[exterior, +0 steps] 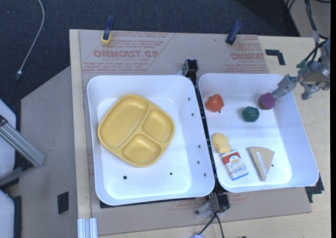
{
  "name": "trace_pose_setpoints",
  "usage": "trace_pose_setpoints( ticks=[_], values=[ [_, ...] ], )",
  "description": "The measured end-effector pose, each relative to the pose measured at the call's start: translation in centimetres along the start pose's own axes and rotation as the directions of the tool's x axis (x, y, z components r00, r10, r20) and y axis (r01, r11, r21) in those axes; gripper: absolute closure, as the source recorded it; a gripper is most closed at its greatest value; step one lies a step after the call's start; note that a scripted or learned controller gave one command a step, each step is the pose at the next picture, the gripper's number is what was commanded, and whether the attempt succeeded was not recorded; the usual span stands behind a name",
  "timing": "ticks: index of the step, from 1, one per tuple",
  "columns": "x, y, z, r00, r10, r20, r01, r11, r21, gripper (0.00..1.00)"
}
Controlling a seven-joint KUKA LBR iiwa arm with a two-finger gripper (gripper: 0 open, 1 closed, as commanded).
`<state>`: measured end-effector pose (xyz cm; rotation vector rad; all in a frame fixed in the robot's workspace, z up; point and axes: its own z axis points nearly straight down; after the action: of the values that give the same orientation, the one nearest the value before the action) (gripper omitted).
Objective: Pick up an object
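1. Sitting in the left bin (100,179), a yellow divided plate (136,129) lies flat, turned at an angle, with three compartments facing up.
2. Between the two bins, a black clamp (190,67) stands at the far end of the seam on the tabletop (84,58).
3. Inside the right bin (302,127), an orange-red piece (214,103) lies near the left wall, with a pale yellow piece (220,142) nearer the camera and a small red-and-white carton (234,165) just beside that.
4. A dark green ball (250,114) rests mid-bin; a tan wedge (261,160) lies near the front rim.
5. A purple ball (266,100) sits by the far right, touching the tip of the grey fingers (284,86).
6. Whether those fingers are apart or together cannot be told.
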<state>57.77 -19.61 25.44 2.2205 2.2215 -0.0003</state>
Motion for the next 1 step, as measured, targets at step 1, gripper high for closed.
trace_pose_setpoints(
  ticks=[1],
  values=[
    [0.64,-0.85,5.70,1.000,0.000,-0.002,0.000,1.000,0.007,0.00]
  ],
)
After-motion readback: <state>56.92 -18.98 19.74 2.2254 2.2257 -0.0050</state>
